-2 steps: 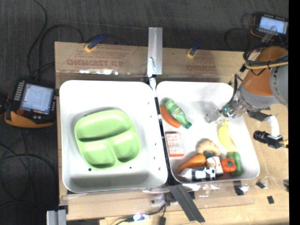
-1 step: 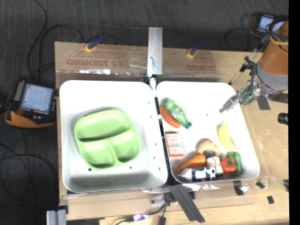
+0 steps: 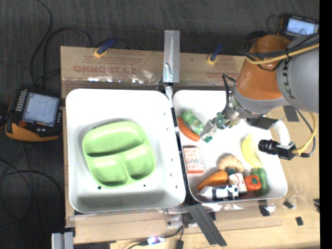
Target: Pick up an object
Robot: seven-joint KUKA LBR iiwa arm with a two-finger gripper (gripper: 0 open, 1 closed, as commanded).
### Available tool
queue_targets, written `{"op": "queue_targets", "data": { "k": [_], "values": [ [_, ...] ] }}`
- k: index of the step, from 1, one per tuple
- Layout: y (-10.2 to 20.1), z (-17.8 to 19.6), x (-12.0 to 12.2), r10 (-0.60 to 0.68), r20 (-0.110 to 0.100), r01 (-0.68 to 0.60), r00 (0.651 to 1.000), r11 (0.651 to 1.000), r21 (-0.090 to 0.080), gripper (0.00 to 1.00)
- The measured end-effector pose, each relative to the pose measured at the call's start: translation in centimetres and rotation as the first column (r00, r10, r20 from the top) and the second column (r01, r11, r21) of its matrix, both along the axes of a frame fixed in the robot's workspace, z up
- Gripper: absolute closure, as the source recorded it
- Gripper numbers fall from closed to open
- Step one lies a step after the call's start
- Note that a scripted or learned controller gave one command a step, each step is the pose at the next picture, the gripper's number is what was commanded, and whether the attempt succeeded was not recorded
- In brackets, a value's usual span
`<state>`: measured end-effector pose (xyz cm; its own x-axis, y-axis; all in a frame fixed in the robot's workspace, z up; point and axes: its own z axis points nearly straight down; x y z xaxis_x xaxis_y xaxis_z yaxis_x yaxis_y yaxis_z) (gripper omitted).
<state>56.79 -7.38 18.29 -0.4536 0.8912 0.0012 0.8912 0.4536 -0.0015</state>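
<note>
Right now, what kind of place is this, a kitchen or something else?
Probably a robot lab, not a kitchen: a robot arm reaches over two white bins, toy food fills one, and a control pendant lies on the carpet.

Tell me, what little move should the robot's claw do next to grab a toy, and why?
Probably ease a little lower and left. The gripper hangs in the right bin, just right of the green packet and the orange sausage-shaped toy, with nothing seen between its fingers. Those are the closest things, so a short dip toward them looks like the easiest grab.
</note>
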Motion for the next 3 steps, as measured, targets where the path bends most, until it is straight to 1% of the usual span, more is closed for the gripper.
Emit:
{"op": "queue_targets", "data": {
  "k": [1,2,3],
  "values": [
    [2.9,8.2,0.3,-0.337,0.000,0.337,0.941,0.941,-0.003,1.00],
    [2.9,8.2,0.3,-0.338,0.001,0.338,0.941,0.941,-0.003,0.00],
    [-0.3,0.3,2.0,0.041,0.000,-0.041,0.999,0.999,-0.001,0.00]
  ]
}}
